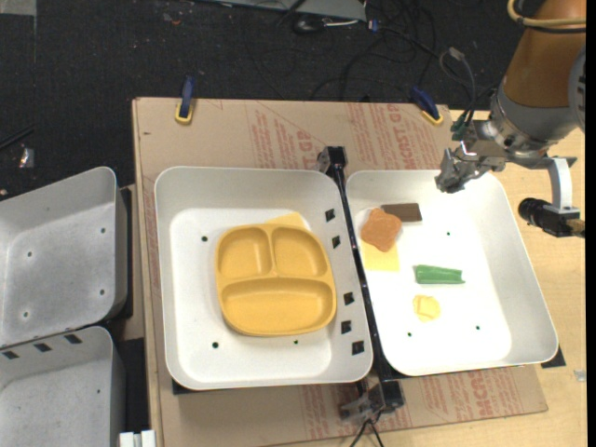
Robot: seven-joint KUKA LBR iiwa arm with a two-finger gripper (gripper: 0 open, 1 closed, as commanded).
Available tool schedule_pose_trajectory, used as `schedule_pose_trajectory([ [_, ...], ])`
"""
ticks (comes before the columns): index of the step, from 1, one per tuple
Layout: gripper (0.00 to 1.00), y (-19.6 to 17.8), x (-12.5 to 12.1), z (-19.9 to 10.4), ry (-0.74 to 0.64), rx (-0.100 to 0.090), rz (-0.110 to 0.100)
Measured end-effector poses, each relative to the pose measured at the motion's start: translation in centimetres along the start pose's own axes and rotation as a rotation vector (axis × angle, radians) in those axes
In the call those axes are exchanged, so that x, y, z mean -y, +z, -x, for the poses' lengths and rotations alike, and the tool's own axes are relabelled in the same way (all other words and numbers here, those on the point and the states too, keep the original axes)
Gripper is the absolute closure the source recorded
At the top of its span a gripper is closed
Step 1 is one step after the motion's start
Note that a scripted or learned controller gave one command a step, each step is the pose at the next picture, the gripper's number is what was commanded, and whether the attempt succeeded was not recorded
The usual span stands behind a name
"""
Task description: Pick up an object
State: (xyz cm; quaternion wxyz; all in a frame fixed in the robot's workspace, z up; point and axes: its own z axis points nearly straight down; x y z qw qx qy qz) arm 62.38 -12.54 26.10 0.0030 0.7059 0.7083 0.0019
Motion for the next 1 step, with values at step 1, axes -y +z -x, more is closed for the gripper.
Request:
schedule_pose_trajectory([
  [1,1.00,1.54,-0.54,-5.74,-0.005,-0.003,-0.007],
])
